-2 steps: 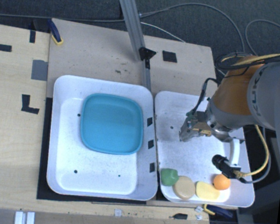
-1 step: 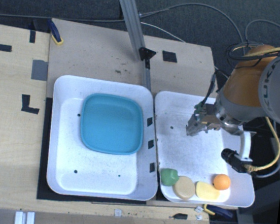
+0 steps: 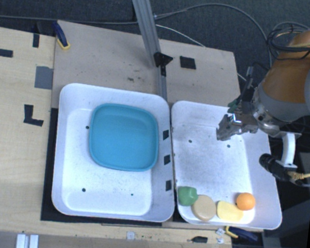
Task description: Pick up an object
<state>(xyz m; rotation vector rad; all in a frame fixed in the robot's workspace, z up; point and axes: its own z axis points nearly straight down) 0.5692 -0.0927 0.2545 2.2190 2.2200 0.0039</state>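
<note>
- Since nothing sits between the fingers, I'd say the pick hasn't started yet. The gripper (image 3: 226,130) hangs over the upper part of the right bin (image 3: 206,161), and honestly I can't tell if its fingers are spread or closed, too small and dark from this angle.
- All the candidates are bunched along the near rim of that bin: a green piece (image 3: 187,195), a tan piece (image 3: 204,207), a yellow piece (image 3: 228,211) and an orange ball (image 3: 245,201). They look like they're touching or just about, in a row.
- So what's left is basically everything: travel toward the near edge, come down, close, lift.
- The left bin (image 3: 71,155) has a blue plate (image 3: 124,137) in the middle, which looks awkward for a two-finger grab.
- Room-wise, the middle of the right bin is bare speckled floor, so the path down to the row looks open.
- The tricky bit is my guess: the items hug the rim and each other, so fingers could bump the wall or a neighbour. The green piece at the left end and the ball at the right end seem to have the most free side.
</note>
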